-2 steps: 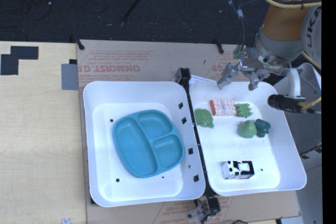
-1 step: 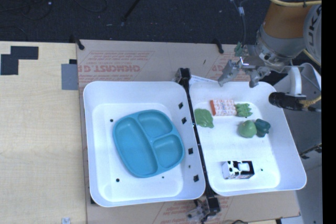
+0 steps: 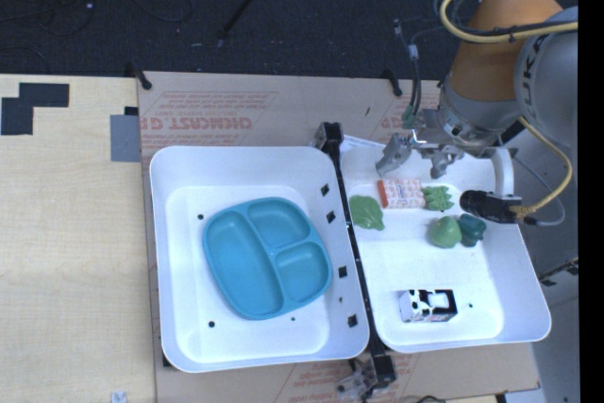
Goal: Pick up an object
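Note:
My gripper (image 3: 416, 161) hangs over the back part of the right bin (image 3: 510, 316), its two fingers spread open with nothing between them. Just in front of it lies a red and white packet (image 3: 403, 193). A leafy green piece (image 3: 437, 197) sits to the packet's right and a larger green piece (image 3: 366, 212) to its left. A round green object (image 3: 444, 232) and a small teal object (image 3: 471, 228) lie side by side nearer the right wall. A black and white object (image 3: 427, 305) rests alone near the front of the bin.
The left bin (image 3: 179, 316) holds a blue divided plate (image 3: 267, 256). A black divider (image 3: 342, 231) runs between the two bins. The grey arm with its orange band (image 3: 505, 24) comes in from the upper right.

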Robot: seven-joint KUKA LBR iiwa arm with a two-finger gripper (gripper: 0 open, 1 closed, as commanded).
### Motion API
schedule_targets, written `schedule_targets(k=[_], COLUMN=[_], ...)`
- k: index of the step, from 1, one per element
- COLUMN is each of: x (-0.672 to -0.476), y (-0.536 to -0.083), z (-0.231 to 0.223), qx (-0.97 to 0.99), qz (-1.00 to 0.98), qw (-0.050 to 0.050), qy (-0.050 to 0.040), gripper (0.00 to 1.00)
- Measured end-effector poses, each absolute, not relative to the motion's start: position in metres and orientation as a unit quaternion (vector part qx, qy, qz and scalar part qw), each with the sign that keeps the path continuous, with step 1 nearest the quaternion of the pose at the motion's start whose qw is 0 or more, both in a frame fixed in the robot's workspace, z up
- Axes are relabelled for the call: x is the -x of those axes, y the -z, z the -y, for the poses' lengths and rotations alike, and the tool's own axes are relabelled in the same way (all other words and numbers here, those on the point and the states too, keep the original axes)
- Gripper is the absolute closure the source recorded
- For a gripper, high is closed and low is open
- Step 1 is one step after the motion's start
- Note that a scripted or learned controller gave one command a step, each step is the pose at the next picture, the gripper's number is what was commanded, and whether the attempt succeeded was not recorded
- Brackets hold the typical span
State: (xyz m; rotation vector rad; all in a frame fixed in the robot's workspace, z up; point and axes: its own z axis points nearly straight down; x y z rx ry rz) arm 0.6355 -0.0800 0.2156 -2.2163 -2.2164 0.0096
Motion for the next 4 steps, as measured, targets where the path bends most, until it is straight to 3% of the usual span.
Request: schedule_targets(k=[2, 3, 4], x=[-0.631, -0.633, -0.642], y=[-0.107, -0.121, -0.169], z=[0.083, 0.084, 0.084], qx=[0.708, 0.709, 0.707], qz=[0.707, 0.705, 0.707], qw=[0.004, 0.002, -0.001], qy=[-0.0029, -0.0016, 0.0007], gripper=[0.00, 1.00, 1.00])
